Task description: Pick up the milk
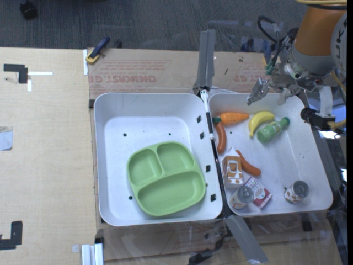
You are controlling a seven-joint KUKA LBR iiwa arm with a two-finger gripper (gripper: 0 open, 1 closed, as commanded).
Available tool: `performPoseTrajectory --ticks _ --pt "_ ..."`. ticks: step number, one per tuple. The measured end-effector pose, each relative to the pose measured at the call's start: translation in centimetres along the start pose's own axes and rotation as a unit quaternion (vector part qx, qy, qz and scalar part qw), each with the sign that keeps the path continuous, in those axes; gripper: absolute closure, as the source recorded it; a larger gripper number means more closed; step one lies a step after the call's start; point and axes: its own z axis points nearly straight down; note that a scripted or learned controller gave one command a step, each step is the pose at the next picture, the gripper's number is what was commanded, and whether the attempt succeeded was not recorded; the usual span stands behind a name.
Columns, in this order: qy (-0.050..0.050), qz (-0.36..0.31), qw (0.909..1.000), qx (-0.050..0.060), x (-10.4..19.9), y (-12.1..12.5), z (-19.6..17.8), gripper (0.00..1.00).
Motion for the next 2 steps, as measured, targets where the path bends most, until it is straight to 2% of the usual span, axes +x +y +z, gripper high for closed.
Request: performPoseTrajectory --ticks 1,2 --pt "0.0 -0.04 0.9992 0.0 -7.6 -6.4 1.5 0.0" --pt "0.0 -0.081 0.9967 -0.001 -10.7 -12.7 -0.8 0.0"
